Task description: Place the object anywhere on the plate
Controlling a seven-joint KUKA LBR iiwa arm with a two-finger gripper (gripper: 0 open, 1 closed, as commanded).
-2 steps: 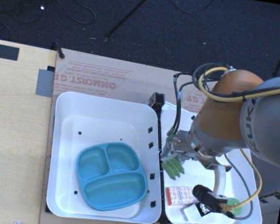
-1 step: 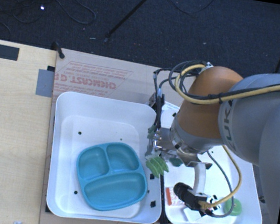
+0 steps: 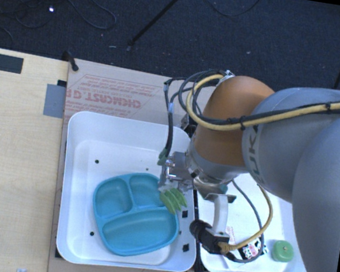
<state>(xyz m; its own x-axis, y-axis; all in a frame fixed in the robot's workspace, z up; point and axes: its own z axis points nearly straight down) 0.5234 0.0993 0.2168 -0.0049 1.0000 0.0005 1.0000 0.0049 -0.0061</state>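
The blue plate [image 3: 133, 220], divided into three compartments, lies flat in the left bin [image 3: 78, 181], its right rim near the wall between the two bins. That puts it within short reach of the arm [image 3: 241, 134], which comes over from the right and hangs above that wall.

The gripper [image 3: 170, 184] points down over the plate's upper right edge. A green object [image 3: 174, 199], pale and leaf-like, sits right at its tip, overlapping the plate's rim. It appears to be gripped there, so the gripper looks closed on it, narrowly; the fingers themselves are small and partly masked by the wrist, so this is a judgement.

The object is thus above the plate's right edge, not clearly resting on it. A separate green round item [image 3: 282, 251] lies in the right bin [image 3: 290, 268], well apart.
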